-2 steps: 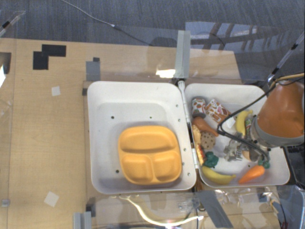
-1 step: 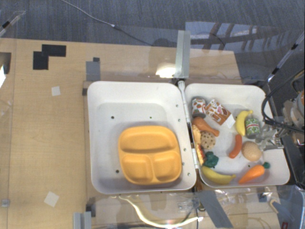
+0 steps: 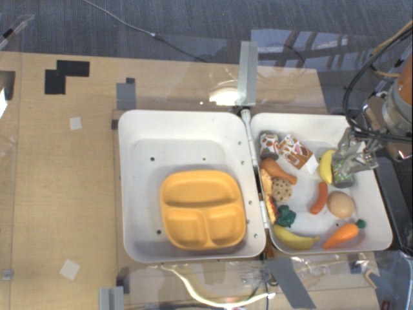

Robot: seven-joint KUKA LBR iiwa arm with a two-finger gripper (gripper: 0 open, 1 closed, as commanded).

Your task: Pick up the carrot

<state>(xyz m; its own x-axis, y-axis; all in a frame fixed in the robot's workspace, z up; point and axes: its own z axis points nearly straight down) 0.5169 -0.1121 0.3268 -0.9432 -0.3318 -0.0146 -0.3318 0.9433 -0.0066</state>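
The carrot (image 3: 341, 234) is orange with a small green top and lies in the front right corner of the right bin (image 3: 381, 202), tip pointing front-left. My gripper (image 3: 352, 165) hangs over the right side of that bin, well behind the carrot, beside a yellow fruit (image 3: 326, 165). Its fingers look open with nothing held between them. A beige ball (image 3: 341, 205) lies between the gripper and the carrot.
The right bin also holds a red chili (image 3: 319, 197), a banana (image 3: 295, 238), a green piece (image 3: 286, 216), a cookie (image 3: 281, 188), an orange sausage-like piece (image 3: 279, 171) and a small carton (image 3: 295, 152). An orange divided tray (image 3: 203, 208) sits in the left bin (image 3: 148, 141).
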